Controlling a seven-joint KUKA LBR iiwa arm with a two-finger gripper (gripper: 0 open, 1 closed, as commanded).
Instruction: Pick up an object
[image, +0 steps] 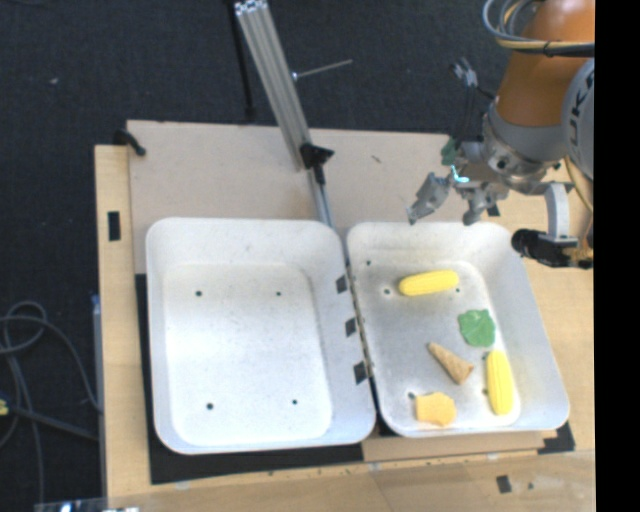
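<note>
Bench (220, 170), seemingly on dark carpet (60, 70)

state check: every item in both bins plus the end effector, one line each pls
end effector: above the right bin's far rim, fingers spread, holding nothing
corn cob: lying flat, far part of right bin
second corn cob: lying flat by the right wall
green piece: lying flat, between the two cobs
orange wedge: lying flat, mid bin
yellow-orange chunk: at the near rim
left bin: level, beside the right bin
</note>
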